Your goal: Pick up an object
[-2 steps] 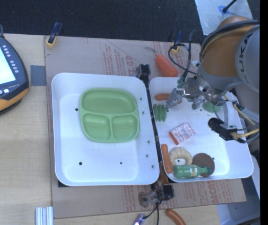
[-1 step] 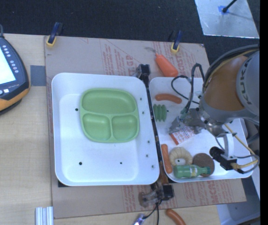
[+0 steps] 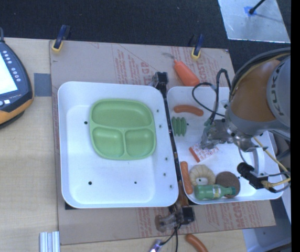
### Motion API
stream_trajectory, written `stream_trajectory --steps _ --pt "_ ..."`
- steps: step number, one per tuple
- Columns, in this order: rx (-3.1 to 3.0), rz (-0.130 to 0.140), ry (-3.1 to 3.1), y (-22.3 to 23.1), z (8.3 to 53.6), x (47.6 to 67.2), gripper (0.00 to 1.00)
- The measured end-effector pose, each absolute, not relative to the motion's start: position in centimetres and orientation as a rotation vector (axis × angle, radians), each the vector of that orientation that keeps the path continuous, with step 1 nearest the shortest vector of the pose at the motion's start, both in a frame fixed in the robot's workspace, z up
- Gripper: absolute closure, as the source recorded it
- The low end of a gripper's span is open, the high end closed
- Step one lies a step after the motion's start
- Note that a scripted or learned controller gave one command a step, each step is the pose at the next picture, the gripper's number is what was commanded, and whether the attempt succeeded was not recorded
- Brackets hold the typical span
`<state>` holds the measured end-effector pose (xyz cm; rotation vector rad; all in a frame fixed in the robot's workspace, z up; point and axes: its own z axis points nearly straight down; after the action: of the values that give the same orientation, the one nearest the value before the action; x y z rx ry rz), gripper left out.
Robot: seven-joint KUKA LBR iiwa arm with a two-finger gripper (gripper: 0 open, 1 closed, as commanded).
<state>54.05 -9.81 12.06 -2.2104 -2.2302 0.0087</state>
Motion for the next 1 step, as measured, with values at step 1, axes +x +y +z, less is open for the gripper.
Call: stream_trajectory --steps 1 --pt "-2.218 0.004 -2.223 -19.48 14.83 56.75 1.00"
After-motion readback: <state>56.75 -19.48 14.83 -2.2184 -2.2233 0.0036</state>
